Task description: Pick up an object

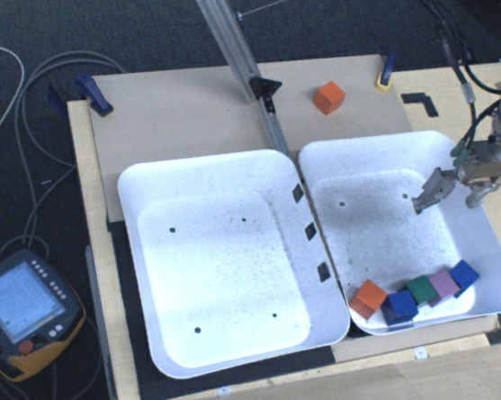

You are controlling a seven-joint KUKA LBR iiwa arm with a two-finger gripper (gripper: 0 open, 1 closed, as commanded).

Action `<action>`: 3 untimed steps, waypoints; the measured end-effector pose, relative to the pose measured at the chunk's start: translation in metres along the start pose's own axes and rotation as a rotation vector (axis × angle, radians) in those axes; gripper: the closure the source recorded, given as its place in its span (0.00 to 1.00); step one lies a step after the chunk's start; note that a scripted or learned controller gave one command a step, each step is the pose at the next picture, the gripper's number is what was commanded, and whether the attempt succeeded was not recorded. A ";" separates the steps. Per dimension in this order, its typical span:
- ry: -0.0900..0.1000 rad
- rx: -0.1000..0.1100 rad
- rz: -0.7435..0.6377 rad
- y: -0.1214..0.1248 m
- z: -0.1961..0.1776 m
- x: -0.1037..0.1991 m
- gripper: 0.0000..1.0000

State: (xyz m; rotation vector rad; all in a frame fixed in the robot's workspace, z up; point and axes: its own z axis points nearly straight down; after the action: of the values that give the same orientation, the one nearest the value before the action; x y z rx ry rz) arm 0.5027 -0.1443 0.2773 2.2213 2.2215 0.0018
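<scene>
Blocks: five small cubes, orange block (368, 298), dark blue block (399, 308), green block (421, 290), pink block (443, 283), blue block (464, 274), touching in a row at the near rim of the right bin (479, 212).
Handling: probably light, rigid, flat-faced; best pinched across opposite faces, though the packed row leaves little side room.
Jaws (455, 184): apart, holding nothing.
Arm pose: reaching in from the right, low over the bin's far right part, well apart from the row.
Stray: another orange cube (329, 97) on the far surface.

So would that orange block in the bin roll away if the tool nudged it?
Probably not: the orange block looks flat-faced, so it should slide, not roll. It sits against the blue block near the bin's wall, so a nudge may shift both.
</scene>
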 end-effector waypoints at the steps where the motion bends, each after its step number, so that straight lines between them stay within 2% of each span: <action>1: 0.003 0.009 -0.003 0.039 0.182 0.040 0.00; 2: -0.004 -0.009 -0.003 0.117 0.159 0.010 0.00; 3: 0.000 0.005 0.000 0.108 0.178 0.010 0.00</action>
State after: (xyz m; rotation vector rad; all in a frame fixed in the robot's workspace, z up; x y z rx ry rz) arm 0.6111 -0.1340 0.0990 2.2235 2.2244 -0.0031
